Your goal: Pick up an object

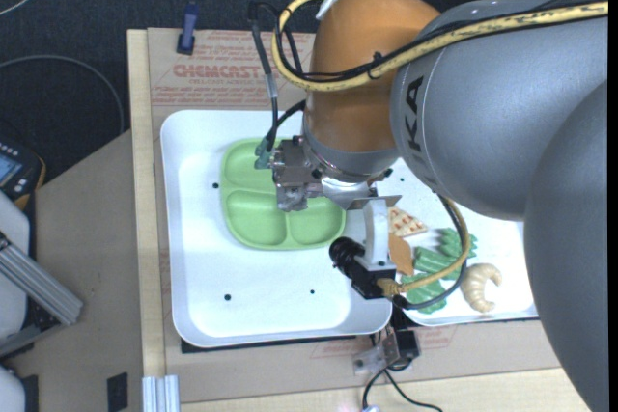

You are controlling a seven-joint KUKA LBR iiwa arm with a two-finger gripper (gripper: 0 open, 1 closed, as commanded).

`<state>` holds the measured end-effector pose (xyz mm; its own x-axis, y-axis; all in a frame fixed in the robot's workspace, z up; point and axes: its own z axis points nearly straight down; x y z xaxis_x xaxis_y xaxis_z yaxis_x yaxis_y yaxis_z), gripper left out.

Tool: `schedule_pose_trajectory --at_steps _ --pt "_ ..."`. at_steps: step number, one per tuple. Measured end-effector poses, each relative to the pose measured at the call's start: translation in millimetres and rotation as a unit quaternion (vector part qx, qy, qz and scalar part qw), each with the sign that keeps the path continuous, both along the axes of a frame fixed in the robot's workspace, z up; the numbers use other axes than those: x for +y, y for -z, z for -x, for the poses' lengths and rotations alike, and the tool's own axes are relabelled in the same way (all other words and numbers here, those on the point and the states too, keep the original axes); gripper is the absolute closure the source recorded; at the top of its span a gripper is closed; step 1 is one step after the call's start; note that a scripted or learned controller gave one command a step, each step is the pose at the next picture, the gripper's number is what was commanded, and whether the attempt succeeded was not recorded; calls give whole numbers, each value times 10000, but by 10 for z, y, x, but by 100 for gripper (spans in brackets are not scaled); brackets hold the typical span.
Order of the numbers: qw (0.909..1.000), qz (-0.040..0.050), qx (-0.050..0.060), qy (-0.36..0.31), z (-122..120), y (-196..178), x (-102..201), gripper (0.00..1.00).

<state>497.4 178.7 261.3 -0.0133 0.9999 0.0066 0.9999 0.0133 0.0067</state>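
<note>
A: Where does the green divided plate [259,207] lie?

B: In the left bin [193,236], directly under the gripper [292,193], which sits over its right half; whether it grips, I cannot tell.

A: Room?

B: Bare floor left and front; the croissant [481,285] lies well apart, rightward.

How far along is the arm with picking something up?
Nothing looks lifted yet: the green divided plastic plate lies flat in the left white bin. The arm's wrist hangs over the plate's right side. The grasp and lift are left; the croissant-shaped toy lies untouched in the right bin.
</note>
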Motion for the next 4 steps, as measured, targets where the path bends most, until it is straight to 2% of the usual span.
schedule_pose_trajectory --at_steps 1,2,3,4 --pt "10000 -12 -34 26 180 -1238 369 100" --pt "9999 44 46 103 180 -1152 -406 100" --pt "9999 40 51 94 182 -996 -750 100" --pt "10000 25 -31 89 172 -1922 -1155 100"
